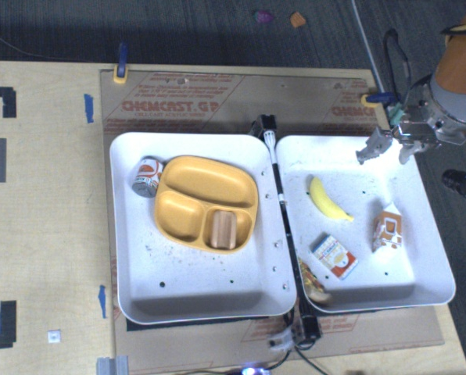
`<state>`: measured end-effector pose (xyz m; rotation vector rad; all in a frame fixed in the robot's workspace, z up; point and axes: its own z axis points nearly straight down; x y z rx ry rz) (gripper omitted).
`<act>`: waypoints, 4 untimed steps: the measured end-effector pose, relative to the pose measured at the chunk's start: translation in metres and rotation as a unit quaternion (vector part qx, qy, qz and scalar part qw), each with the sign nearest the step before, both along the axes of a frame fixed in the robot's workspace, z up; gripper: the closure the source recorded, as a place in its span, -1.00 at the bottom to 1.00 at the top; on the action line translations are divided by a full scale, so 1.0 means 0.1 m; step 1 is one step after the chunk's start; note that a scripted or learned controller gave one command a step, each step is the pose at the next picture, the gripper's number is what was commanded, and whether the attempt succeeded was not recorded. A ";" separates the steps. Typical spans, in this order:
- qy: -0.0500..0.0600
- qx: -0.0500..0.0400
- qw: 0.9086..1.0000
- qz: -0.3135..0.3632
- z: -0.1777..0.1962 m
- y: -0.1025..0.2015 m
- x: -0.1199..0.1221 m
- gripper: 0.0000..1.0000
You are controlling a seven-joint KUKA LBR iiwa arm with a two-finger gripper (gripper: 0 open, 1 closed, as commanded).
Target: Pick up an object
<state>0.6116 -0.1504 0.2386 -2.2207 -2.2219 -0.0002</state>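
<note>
1. The tool [387,148] hangs over the far right corner of the right bin [432,283]. Its two fingers stand spread apart with nothing between them, so it is open and empty.

2. My reading is that the task is at the approach step: no object has been gripped, and the tool sits above the bin floor rather than down among the things.

3. Nearest the camera in the right bin, a small crumpled item [314,283] lies against the near left wall, too small to identify.

4. Just beyond it lies a small flat box [333,256], white with blue and orange print, turned at an angle.

5. To the right of that, a little carton [388,231], orange and white, lies well apart from the box.

6. Farther back lies a banana [327,199], yellow, curved and flat on the bin floor. It lies closer to the tool than the other things, with clear floor all round it, so I judge it the likeliest object to pick.

7. The next move, as I judge it, calls for travel left and toward the camera, then a descent with the fingers set across the banana's narrow width. Its smooth curved skin could slip out of a poorly centred grip.

8. In the left bin [131,287] a yellow divided tray [198,190] holds a tan block [223,230] in one compartment, and a can [147,176] lies beside the tray's far left edge.

9. Both bins rest on a brown board [241,100] on the desk [41,209].
</note>
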 end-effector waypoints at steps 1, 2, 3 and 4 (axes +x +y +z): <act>-0.002 -0.001 1.000 0.000 -1.08 -0.22 -0.37 -1.00; -0.001 0.000 1.000 0.000 -1.48 -0.23 -1.08 -1.00; -0.004 -0.004 1.000 -0.002 -1.37 -0.26 -1.07 1.00; -0.004 -0.004 1.000 -0.002 -1.37 -0.26 -1.07 -1.00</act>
